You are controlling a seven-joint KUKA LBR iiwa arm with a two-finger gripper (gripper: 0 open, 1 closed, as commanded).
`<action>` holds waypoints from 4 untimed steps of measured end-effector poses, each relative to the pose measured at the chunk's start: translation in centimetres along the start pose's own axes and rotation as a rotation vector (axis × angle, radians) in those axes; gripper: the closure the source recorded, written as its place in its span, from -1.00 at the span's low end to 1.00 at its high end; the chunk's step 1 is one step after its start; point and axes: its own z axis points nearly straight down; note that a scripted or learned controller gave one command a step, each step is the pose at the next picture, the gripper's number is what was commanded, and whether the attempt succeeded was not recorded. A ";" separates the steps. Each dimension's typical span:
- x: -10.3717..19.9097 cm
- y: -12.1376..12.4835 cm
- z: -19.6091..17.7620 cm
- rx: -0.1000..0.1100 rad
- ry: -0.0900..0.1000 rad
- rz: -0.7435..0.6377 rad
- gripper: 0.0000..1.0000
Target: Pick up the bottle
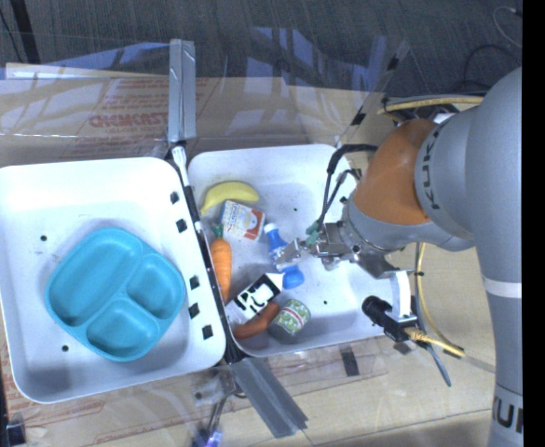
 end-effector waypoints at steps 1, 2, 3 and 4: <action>1.2 -1.7 3.2 0.000 0.002 0.281 -1.00; 1.9 4.0 1.8 0.000 0.002 0.400 -1.00; 2.0 4.0 0.9 0.006 0.003 0.391 1.00; 4.3 5.1 -12.4 -0.002 0.001 0.262 1.00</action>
